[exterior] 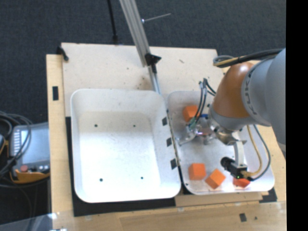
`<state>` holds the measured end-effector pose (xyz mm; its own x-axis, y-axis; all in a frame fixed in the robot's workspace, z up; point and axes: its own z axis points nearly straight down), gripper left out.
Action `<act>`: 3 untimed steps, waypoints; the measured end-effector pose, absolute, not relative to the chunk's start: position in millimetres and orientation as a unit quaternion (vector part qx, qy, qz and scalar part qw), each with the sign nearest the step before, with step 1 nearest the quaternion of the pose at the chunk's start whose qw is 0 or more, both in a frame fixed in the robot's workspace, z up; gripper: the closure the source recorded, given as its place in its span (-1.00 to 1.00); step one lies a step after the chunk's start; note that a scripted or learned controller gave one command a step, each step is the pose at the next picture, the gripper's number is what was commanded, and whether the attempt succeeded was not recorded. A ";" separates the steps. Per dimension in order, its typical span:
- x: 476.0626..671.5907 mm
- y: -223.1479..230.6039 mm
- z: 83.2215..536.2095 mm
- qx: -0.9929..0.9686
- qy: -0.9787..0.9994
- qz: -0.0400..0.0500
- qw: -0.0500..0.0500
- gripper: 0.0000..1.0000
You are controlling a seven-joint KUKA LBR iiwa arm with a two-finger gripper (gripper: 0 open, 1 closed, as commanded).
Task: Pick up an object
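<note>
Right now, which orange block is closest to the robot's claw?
The lone orange block at the right bin's far end, beside the gripper; the other two sit together at the near end.

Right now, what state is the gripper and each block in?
gripper: low over the right bin, not seen holding anything.
far orange block: resting in the bin, partly behind cables.
near left orange block: lying flat, untouched.
near right orange block: lying turned corner-on, untouched.

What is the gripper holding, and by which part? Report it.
It cannot be told. The gripper is low in the right bin, close to an orange block, but the arm hides its tip.
</note>
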<state>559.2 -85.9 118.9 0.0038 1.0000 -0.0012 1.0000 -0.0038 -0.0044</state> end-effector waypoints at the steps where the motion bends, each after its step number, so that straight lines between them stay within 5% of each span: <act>1: 560.0 -87.6 96.8 -0.709 -0.705 0.000 -0.001 -1.00; 2: 561.4 -88.4 109.1 -0.712 -0.702 -0.002 -0.002 1.00; 3: 566.1 -92.2 173.0 -0.707 -0.707 -0.002 -0.003 1.00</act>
<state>566.1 -92.2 173.0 0.0005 1.0000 -0.0012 1.0000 -0.0005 0.0077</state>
